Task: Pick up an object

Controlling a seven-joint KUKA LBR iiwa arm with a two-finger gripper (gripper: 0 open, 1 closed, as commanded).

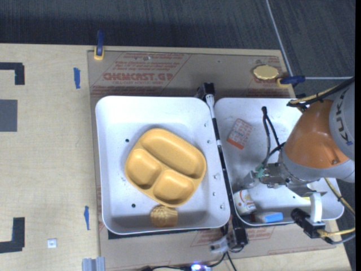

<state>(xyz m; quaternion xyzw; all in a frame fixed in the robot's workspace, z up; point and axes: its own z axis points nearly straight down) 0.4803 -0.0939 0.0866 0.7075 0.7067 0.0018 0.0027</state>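
My gripper (260,176) is low inside the right bin (254,113), reaching in from the right under the orange band of the arm. Just below it, near the bin's front left corner, lies a small white and orange object (246,199). A small blue block (273,217) rests at the front edge of the same bin. An orange and white card (240,133) lies flat further back. In the left bin (113,151) sits a yellow divided plate (164,165), and a tan rounded object (163,215) lies in front of it.
A black rail (217,145) runs between the two bins. A yellow disc (265,72) and a blue clamp (290,80) sit on the cardboard behind the right bin. Black cables (266,126) loop above the wrist. A white bracket (315,208) hangs by the front right.
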